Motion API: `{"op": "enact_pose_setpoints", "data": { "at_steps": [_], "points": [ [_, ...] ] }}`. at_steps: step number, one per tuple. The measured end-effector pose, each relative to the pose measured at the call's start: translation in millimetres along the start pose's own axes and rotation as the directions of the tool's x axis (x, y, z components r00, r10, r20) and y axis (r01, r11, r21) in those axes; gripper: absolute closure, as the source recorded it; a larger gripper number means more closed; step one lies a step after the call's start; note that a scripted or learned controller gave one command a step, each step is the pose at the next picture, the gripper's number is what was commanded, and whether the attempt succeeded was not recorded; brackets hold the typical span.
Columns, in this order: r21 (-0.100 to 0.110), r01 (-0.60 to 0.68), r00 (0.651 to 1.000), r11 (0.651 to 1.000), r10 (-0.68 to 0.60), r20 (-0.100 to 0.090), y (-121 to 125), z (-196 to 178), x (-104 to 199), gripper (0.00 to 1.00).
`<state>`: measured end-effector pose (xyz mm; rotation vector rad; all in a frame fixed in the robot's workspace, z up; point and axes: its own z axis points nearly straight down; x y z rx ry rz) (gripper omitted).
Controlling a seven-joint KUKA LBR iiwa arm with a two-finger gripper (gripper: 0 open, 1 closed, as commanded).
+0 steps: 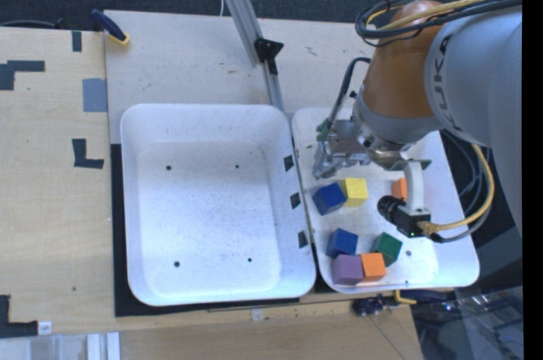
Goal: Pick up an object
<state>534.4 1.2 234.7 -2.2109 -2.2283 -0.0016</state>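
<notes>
Looming over the right bin (450, 265), the grey KUKA arm (441, 70) lowers its gripper (327, 167) just above a blue cube (329, 198) touching a yellow cube (355, 191), while another blue cube (343, 242), a green (389, 247), a purple (347, 268) and an orange cube (373, 266) cluster nearer the bin's front rim

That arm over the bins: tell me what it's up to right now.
The grey KUKA arm reaches in from the right over the right bin, its gripper low near the bin's upper left, just above a blue block and a yellow block. Nothing is visibly held. Another blue block, a green block, a purple block and an orange block sit nearer the front. The left bin stands alongside.
</notes>
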Motion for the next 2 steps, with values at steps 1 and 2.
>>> {"op": "enact_pose_setpoints", "data": {
  "at_steps": [1,2],
  "points": [
    [0.001,-0.002,1.000,1.000,0.002,0.002,3.4,2.7,43.3,1.00],
    [0.001,0.000,1.000,1.000,0.000,0.001,-0.4,-3.3,96.4,1.00]
  ]
}}
